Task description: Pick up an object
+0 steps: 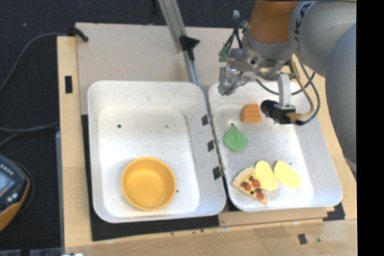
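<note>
Over the right bin's (312,180) far left corner: jaws (230,86) hanging, spread impossible to tell, blurred against the rim; orange block (252,113) just beside, untouched.

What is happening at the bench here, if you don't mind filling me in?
A KUKA arm reaches in from the right, its gripper hanging over the far left corner of the right bin. It holds nothing yet. Below it in that bin lie an orange block, a green leaf, a pizza slice and two yellow pieces. The left bin has a yellow bowl.
</note>
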### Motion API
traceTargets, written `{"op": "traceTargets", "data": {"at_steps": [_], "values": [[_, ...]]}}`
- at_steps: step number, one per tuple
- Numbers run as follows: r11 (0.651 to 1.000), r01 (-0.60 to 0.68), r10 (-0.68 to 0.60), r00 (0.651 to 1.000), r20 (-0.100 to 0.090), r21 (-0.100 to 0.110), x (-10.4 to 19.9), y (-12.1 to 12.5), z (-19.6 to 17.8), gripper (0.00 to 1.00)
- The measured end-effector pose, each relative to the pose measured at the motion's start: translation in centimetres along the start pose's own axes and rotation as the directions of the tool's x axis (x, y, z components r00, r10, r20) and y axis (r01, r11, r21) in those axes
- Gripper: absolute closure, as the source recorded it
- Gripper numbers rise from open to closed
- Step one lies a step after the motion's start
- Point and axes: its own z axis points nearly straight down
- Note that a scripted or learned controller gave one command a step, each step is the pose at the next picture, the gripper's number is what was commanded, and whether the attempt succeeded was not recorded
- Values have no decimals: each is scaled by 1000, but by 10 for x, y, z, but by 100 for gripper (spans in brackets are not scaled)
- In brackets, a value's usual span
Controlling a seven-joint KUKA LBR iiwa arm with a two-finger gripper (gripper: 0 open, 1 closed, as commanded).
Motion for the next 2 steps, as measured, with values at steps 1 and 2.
{"op": "traceTargets", "data": {"at_steps": [1,2], "values": [[1000,0,0,1000,1,2,52,-19,10,100],[1000,1,-1,1000,0,-1,103,-24,7,100]]}}
